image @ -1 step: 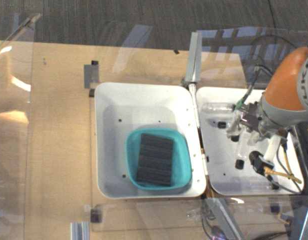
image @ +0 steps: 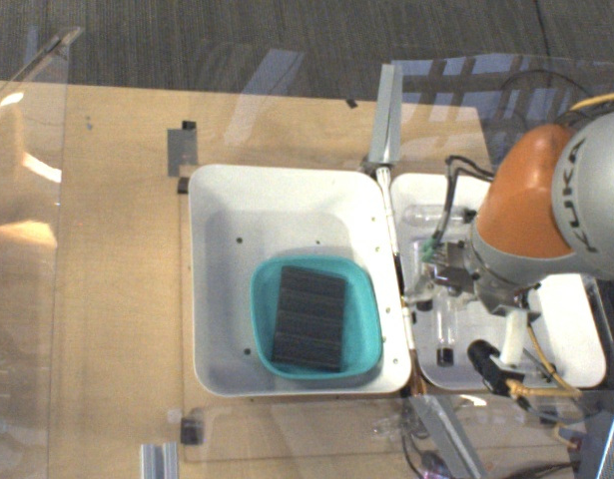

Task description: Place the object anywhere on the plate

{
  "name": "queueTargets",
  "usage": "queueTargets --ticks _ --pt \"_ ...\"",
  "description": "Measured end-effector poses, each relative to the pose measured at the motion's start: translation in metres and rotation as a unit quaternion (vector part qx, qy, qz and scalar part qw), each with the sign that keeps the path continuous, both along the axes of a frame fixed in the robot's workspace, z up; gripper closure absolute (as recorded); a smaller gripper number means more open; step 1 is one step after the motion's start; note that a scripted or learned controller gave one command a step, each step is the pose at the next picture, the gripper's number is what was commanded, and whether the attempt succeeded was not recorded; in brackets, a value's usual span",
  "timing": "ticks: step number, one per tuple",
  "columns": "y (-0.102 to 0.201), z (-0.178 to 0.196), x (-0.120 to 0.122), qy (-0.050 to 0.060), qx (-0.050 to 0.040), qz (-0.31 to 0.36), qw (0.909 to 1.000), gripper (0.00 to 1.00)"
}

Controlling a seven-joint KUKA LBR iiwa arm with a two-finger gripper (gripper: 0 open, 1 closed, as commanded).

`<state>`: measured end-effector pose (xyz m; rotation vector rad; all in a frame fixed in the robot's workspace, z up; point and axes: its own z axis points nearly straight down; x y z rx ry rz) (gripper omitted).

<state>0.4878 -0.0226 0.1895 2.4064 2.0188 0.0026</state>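
Reaching in from the right side of the bench, I hung over the right-hand white bin, my grey arm and its orange band covering much of that bin's middle. My gripper pointed down near the right bin's left wall, close to the divider between the two bins, and I could not tell from above how it stood or whether anything was in it, since my own wrist and its cables hid that spot. A clear, pale thing lay near the far left corner of the right bin, too faint for me to name. The left-hand white bin held the teal plate, a rounded square dish sitting toward the bin's near right corner, its right rim just beside the bin's right wall. On the plate lay the dark ribbed block, a flat black rectangle with ridges running across it, its long side running from the far edge toward the near edge of the plate and tilted slightly. The block rested wholly within the plate's rim, a little left of the plate's middle, well apart from me. A small dark clamp sat on the bench beyond the left bin's far left corner, and another sat just off its near left corner.
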Motion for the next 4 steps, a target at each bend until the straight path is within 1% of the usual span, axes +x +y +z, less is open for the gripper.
queueTargets --ticks 1,2,3,4 --pt "0.049 -0.005 0.033 -0.001 0.0 0.033 0.9995 1.0" --pt "0.049 -0.005 0.033 -0.002 0.0 0.033 0.9995 0.0" --pt "0.041 0.233 0.01 -0.006 -0.0005 0.048 0.9988 0.0" --pt "0.114 0.246 0.014 -0.004 0.0007 -0.085 0.9964 0.0"
